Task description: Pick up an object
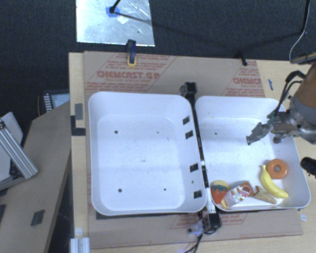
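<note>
End effector [259,132] hangs over the right bin [221,112], grip state unclear; cardboard sheet [163,70] reads "CHEMCAST GP".

From my remote station I see the cardboard sheet [163,70] under two white bins [142,101]. A yellow-and-black clamp [131,53] grips the sheet's far edge. Beyond that edge lies a shiny metal plate [115,15]. An aluminium rail [8,144] slants left of the sheet.

Both bins [142,101] look like smooth, faintly glossy white plastic on matt printed cardboard [163,73]; the banana [271,184] looks waxy.
</note>
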Tool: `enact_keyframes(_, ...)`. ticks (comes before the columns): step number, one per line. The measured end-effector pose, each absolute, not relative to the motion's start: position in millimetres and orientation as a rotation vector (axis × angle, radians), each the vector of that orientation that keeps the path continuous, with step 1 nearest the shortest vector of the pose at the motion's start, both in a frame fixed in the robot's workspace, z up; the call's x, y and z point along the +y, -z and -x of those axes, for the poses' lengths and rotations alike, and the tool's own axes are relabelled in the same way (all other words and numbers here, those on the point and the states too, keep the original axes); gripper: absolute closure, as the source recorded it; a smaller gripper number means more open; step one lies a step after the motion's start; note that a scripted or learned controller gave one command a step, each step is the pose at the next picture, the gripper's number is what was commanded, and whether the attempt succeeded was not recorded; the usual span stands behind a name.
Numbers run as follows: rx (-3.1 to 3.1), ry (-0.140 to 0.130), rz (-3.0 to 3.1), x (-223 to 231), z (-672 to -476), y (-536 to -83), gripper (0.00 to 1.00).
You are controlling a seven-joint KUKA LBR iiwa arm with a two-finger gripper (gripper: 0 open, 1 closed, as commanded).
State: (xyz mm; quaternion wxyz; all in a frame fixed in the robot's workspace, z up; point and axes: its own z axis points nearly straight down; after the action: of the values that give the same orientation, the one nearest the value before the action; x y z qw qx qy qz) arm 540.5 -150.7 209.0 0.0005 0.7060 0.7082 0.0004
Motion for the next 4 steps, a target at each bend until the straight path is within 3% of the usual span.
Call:
enact_keyframes(2,2.224,-0.019,-2.203,-47,-532.5,-437,0.0)
enact_keyframes(3,2.225,-0.017,-2.206,-14,-485.7,-524,0.0)
enact_keyframes(4,2.231,-0.006,-2.209,40,-486.6,-536,0.0)
